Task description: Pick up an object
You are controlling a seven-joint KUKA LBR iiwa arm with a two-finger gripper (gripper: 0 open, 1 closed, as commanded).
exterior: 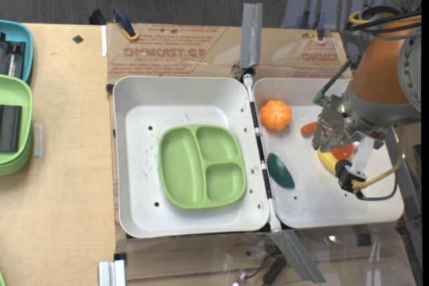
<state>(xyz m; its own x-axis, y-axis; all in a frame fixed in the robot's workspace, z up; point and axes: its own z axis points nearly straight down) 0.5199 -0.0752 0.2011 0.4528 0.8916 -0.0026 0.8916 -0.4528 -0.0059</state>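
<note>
In the right bin [315, 205] lie an orange fruit [275, 114], a dark green oblong piece [281, 171], a small orange-red piece [309, 129] and a yellow piece with a red bit [333, 157]. My gripper [333, 144] hangs low over the yellow and red pieces, near the bin's right side. The wrist body covers the fingers, so I cannot tell how they stand or whether anything is between them.
The left bin [131, 164] holds a green three-compartment plate [203, 165]. A metal divider [258, 144] separates the bins. A cable [375, 184] loops off the wrist. Stacked green and teal trays [13, 110] sit at the far left on the wooden bench.
</note>
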